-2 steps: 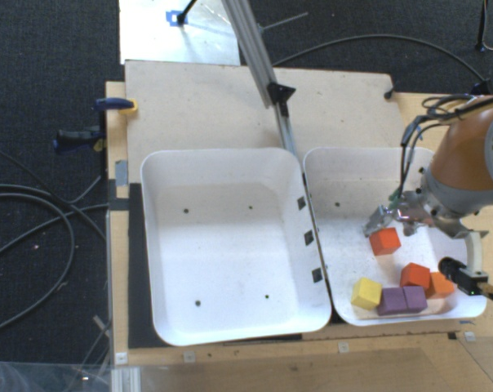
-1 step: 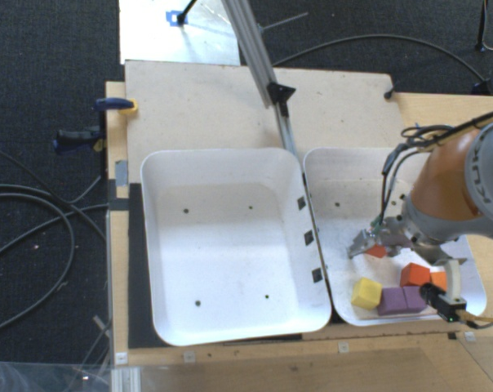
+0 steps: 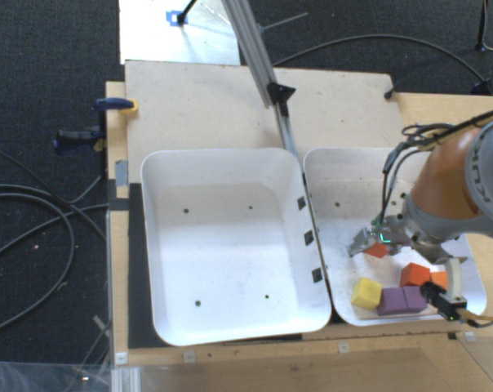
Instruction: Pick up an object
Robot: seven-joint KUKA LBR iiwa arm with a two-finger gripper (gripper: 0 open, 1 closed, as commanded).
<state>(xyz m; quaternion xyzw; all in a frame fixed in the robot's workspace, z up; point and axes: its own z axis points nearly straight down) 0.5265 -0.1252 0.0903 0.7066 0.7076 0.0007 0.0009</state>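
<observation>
While low in right bin (image 3: 344, 170), hand (image 3: 375, 243) touches red block (image 3: 377, 251) | finger state: cannot tell | yellow (image 3: 366, 293), purple (image 3: 402, 300), orange (image 3: 415, 275) blocks near.

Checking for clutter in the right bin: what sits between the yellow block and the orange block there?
In the camera view, the purple block lies between the yellow block and the small orange block at the right bin's near edge.

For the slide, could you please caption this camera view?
KUKA arm's gripper lowered over a red block in the right bin, beside yellow, purple and orange blocks.
</observation>
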